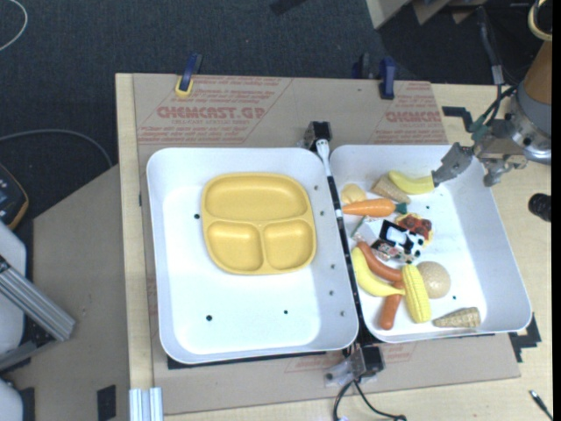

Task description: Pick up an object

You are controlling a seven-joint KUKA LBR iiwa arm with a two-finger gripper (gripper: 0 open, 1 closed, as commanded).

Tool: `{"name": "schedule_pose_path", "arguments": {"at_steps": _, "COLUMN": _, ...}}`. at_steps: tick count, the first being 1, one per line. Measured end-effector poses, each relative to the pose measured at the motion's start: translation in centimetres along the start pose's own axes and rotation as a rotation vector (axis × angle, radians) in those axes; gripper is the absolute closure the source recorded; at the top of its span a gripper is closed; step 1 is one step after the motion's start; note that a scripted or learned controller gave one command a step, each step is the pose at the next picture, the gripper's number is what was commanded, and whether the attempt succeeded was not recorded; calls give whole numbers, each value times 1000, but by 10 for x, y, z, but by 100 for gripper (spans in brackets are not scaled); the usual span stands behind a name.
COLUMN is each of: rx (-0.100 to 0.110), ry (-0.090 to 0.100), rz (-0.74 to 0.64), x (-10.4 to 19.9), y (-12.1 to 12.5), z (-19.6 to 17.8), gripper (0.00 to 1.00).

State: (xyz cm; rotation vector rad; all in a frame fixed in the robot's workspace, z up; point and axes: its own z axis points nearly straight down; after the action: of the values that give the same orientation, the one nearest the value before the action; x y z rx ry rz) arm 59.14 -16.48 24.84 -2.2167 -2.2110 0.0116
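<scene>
My gripper hovers over the far right corner of the right bin. Its two fingers are spread open with nothing between them. The left fingertip is just right of a small yellow banana. Below that lie a carrot, a black-and-white toy, a red sausage, a longer banana, a corn cob, a tan ball and a waffle cone.
The left bin holds a yellow divided plate. Both bins sit on a cardboard sheet held by clamps at the far edge. The right bin's toys crowd its left half.
</scene>
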Motion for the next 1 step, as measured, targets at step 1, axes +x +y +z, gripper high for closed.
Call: {"name": "schedule_pose_path", "arguments": {"at_steps": 1, "rx": -13, "ry": -2, "rz": -3, "x": 0, "y": 2, "z": -7, "gripper": 0}}
